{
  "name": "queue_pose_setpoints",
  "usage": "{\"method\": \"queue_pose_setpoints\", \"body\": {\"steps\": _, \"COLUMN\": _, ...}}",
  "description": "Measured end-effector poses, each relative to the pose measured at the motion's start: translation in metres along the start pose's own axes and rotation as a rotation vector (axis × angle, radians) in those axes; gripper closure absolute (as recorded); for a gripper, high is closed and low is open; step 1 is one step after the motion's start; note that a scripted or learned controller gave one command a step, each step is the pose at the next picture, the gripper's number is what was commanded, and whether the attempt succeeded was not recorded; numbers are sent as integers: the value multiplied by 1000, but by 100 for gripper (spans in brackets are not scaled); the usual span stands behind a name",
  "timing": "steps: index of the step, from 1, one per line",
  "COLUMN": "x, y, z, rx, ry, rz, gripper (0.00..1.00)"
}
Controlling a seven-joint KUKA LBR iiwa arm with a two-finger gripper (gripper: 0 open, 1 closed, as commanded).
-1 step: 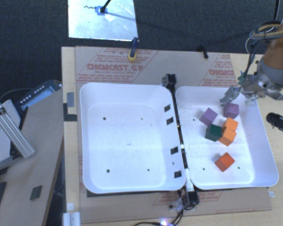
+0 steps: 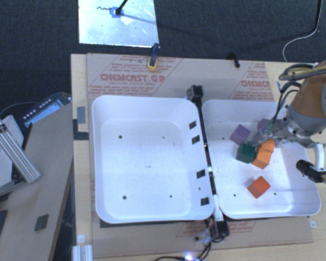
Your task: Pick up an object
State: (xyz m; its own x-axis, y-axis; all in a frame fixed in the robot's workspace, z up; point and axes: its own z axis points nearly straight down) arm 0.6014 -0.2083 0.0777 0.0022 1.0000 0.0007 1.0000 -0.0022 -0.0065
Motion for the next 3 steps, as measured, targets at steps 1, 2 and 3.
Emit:
{"method": "queue_pose_setpoints", "body": {"steps": 1, "x": 2, "y": 4, "z": -18, "rx": -12, "ry": -3, "rz": -5, "gripper": 100}}
{"method": "queue_pose_setpoints", "body": {"steps": 2, "x": 57, "y": 48, "z": -22, "rx": 30, "ry": -1, "rz": -4, "gripper": 100}}
{"method": "queue_pose_setpoints", "body": {"steps": 3, "x": 102, "y": 55, "z": -8, "rx": 48, "ry": 8, "rz": 9, "gripper": 100}}
